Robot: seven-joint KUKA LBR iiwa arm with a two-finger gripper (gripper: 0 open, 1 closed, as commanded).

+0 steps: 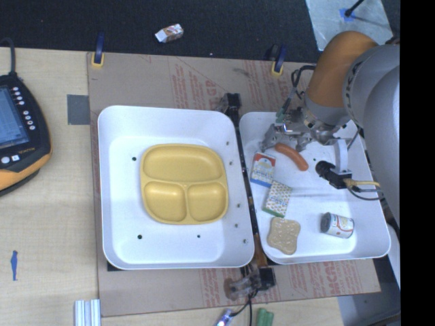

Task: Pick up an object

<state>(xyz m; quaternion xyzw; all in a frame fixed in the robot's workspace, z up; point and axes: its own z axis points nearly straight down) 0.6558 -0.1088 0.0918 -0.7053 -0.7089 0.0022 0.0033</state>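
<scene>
My gripper (287,140) hangs over the back left part of the right bin (367,250), with its fingers spread open and nothing between them. An orange-red sausage (292,157) lies just in front of the gripper. Left of the sausage lies a small white, red and blue carton (264,169). Nearer the front are a green patterned packet (278,197), a tan cracker-shaped piece (283,235) and a small grey can (338,225) on its side.
The left bin (115,236) holds a yellow divided plate (183,183). A control pendant (17,138) lies on the bench at far left. The grey arm (370,94) covers the right bin's back right corner.
</scene>
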